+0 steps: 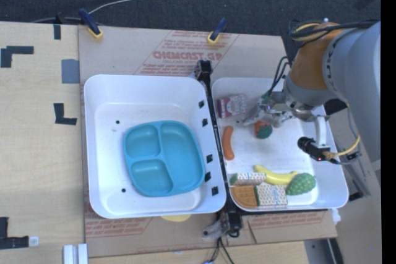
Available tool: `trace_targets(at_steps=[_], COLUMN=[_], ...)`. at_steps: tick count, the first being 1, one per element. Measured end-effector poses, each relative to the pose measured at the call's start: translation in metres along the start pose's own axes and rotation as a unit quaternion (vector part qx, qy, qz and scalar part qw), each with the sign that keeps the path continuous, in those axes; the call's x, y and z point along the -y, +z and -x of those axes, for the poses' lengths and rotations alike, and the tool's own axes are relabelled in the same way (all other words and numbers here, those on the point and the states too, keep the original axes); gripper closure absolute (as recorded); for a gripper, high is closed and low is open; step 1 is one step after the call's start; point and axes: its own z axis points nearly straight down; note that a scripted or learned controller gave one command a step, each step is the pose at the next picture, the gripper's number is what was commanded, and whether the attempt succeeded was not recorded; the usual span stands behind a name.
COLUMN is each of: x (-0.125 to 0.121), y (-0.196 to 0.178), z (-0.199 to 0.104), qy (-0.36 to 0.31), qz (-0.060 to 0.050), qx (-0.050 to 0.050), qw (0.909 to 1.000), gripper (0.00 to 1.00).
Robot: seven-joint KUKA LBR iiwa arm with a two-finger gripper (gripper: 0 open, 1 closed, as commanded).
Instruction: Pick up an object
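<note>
The gripper is hovering over a small round ball (finger state unreadable). A smooth sausage is lying near the right bin's left edge.

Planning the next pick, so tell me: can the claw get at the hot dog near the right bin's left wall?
Probably yes. The hot dog lies alone on bare floor of the right bin, nothing on top, with the claw close by. The nearby wall may crowd it.
</note>
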Motion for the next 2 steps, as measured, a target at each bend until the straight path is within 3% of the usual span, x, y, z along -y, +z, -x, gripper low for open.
trace_targets(at_steps=[1,2], x=[0.0114,0.011], y=[0.0,-0.0098], z=[-0.0192,-0.0185], qy=[0.0,0.001], qz=[0.0,0.0], qx=[0.0,0.001], qw=[1.0,1.0], gripper=[0.0,1.0])
